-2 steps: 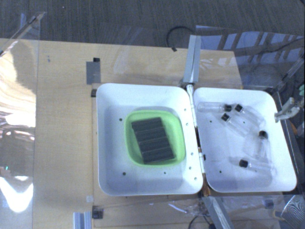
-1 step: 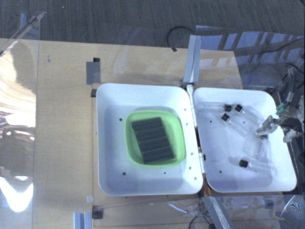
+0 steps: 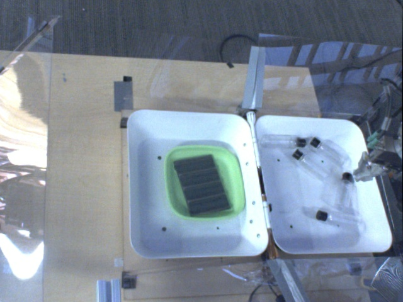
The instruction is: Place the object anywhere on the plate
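Dark grey ribbed rectangular slab (image 3: 201,184) lies flat on the lime-green square plate (image 3: 171,182) inside the left white bin (image 3: 143,187), tilted slightly against the plate's edges. Right white bin (image 3: 280,231) holds several clear plastic tubes with black caps (image 3: 299,155); the tube bodies are see-through and hard to trace, so the count is unclear. Gripper (image 3: 364,172) sits over that bin's right side, blurry and partly cut off, beside one black cap (image 3: 346,177). Cannot tell whether it is apart or together.
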Tool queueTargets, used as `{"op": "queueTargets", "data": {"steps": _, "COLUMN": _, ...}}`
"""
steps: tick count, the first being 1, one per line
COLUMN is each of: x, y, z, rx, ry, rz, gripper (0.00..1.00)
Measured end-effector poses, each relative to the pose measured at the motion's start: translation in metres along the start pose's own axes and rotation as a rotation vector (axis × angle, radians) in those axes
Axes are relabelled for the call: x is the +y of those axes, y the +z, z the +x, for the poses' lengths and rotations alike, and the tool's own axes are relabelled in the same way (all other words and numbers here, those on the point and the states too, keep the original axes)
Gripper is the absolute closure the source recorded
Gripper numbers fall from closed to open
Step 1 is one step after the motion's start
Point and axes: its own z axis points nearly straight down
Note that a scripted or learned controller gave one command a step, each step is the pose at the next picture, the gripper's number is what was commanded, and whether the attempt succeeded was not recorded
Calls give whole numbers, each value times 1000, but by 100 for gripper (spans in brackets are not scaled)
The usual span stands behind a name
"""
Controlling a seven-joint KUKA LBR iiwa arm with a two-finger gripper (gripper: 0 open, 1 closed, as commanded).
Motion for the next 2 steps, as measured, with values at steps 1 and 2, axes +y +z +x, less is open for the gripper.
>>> {"op": "queueTargets", "data": {"steps": 1, "x": 0, "y": 0, "z": 0, "rx": 0, "ry": 0, "rz": 0, "gripper": 0}}
{"op": "queueTargets", "data": {"steps": 2, "x": 0, "y": -29, "z": -7, "rx": -1, "ry": 44, "rz": 3, "gripper": 0}}
